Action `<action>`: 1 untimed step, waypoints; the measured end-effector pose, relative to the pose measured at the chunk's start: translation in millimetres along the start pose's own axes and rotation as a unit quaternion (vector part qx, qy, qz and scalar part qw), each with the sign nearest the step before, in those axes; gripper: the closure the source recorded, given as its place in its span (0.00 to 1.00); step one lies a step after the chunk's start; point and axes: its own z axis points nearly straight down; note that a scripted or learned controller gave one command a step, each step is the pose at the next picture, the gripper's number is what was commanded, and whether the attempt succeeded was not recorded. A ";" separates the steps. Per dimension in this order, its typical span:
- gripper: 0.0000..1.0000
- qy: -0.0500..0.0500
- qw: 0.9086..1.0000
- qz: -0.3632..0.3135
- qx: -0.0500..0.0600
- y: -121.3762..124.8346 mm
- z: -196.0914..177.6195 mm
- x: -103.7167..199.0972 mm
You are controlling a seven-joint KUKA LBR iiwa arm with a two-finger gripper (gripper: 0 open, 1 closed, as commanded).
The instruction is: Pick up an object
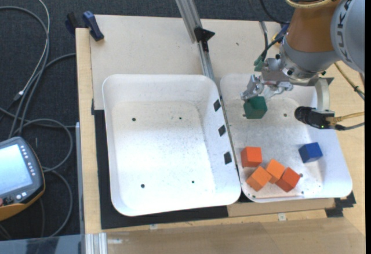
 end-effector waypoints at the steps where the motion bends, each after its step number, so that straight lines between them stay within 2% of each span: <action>1: 1.00 -0.001 1.000 -0.001 -0.002 -11.9 -0.1 93.2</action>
